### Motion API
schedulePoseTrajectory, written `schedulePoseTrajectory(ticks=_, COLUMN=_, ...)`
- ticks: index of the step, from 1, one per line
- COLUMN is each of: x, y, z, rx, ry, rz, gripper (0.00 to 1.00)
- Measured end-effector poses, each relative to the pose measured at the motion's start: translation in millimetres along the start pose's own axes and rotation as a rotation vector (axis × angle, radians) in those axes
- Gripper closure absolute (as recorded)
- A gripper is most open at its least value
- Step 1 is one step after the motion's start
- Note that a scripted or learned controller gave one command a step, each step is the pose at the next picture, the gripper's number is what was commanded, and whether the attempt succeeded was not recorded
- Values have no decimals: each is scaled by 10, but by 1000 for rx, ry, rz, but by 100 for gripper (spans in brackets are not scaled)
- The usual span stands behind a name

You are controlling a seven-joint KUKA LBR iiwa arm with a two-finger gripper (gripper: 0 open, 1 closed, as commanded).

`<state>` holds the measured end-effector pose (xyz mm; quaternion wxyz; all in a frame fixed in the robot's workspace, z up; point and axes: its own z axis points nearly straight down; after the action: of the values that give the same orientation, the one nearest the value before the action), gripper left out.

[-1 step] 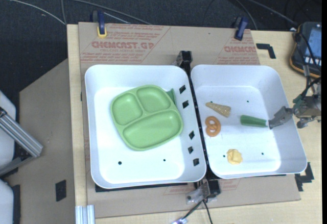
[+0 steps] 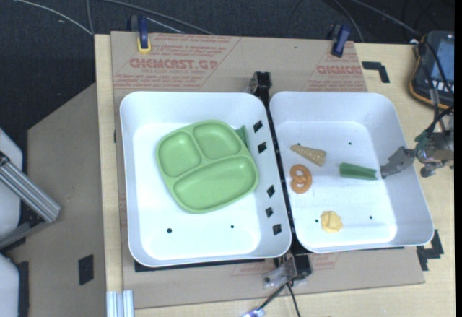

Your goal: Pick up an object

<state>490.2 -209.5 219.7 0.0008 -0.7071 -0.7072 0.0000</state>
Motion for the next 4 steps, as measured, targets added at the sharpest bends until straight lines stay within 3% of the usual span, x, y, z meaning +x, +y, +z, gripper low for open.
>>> schedulePoseTrajectory(ticks=2, x=-71, y=-4, z=1131, rx=5, ry=2, rz=1, gripper=0)
schedulePoseTrajectory(ticks=3, x=-45, y=1, z=1359, rx=3, ry=6, rz=-3, gripper=0)
schedulePoseTrajectory(ticks=4, x=-60, y=5, z=1240, rx=0, ry=2, rz=-1, gripper=100)
